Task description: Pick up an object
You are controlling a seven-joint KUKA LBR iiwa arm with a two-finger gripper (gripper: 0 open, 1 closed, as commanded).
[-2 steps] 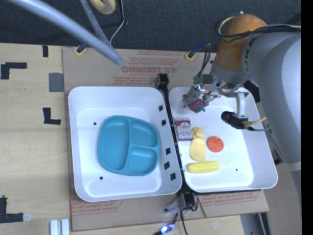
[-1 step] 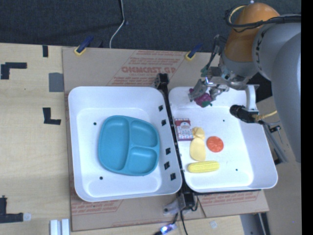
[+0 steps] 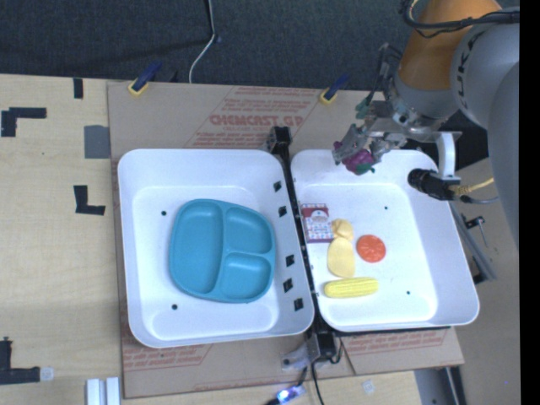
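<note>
Blue tray [image 3: 223, 251], yellow corn [image 3: 351, 288]

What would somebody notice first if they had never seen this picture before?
Probably the big blue plastic plate with three sections, lying alone in the left white bin. Next, the grey robot arm with its orange band at the top right, its gripper holding a small purple object above the right white bin. There a yellow toy corn cob and a red round toy lie close together.
</note>
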